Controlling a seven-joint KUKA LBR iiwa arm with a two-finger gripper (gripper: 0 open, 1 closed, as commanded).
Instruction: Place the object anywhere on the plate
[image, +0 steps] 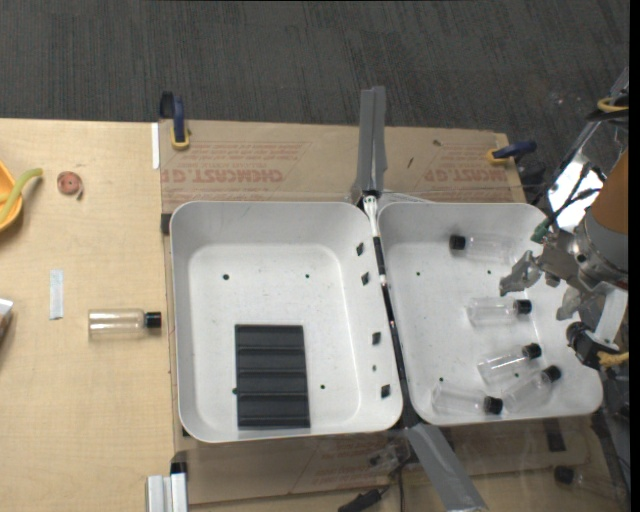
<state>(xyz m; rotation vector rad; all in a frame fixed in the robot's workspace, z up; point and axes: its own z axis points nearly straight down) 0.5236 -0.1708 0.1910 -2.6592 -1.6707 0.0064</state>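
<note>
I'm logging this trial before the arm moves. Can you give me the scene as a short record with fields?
left bin: holds a black ridged plate near its front
right bin: clear vials with black caps scattered inside
gripper: above the right bin's right side, near the vials
on the bench, outside the bins: one more clear vial, lying left of the left bin

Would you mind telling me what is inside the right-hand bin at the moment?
The right bin holds several clear vials with black caps, mostly toward its right and lower side. The claw hangs over its right edge; anything beneath it is covered.
</note>
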